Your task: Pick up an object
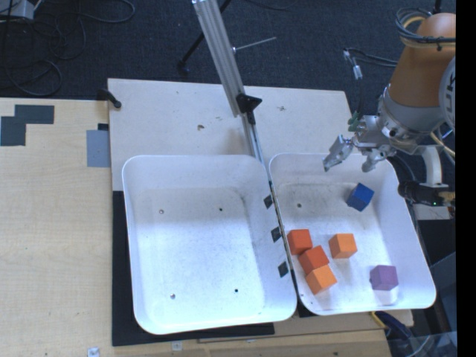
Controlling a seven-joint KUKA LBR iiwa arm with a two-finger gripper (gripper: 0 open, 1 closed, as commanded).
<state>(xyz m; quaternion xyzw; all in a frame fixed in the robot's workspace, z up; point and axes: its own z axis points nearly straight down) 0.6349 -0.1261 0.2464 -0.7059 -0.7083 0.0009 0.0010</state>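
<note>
My gripper (353, 158) hangs over the far part of the right bin (416, 274), with its fingers spread open and nothing between them. A blue cube (360, 196) lies just below and slightly right of it, apart from the fingers. Several orange cubes lie in the bin's near half: one (300, 240) by the divider, a darker one (313, 259) touching it, another (321, 278) below that, and a separate one (342, 245) to the right. A purple cube (384, 277) sits near the bin's front right corner.
The left bin (141, 274) stands beside the right one, with black clips (276, 233) along the shared rim. A slanted metal rail (223, 58) rises behind the bins. Cables and a dark floor lie beyond the bench.
</note>
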